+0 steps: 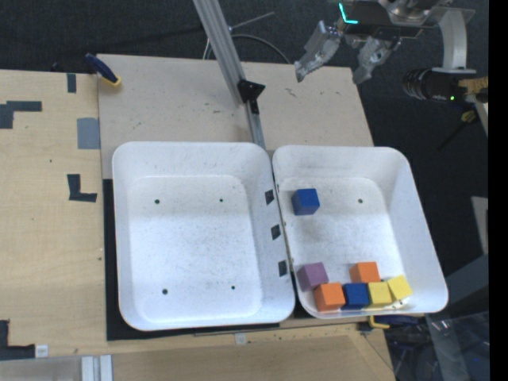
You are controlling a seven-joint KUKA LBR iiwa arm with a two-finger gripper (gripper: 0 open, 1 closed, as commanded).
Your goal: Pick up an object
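I take the lone blue cube [305, 201] as my target; it sits apart in the far middle of the right bin [413, 213]. My gripper [341, 62] hangs beyond the bins, fingers spread, holding nothing. I'd descend straight over that cube (clear room all round). The other cubes crowd the near wall: purple, two orange, blue, two yellow.

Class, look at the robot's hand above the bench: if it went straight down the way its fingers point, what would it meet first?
Probably the bare bench top behind the right bin. The open hand hangs there with nothing between its fingers, though depth is hard to judge.
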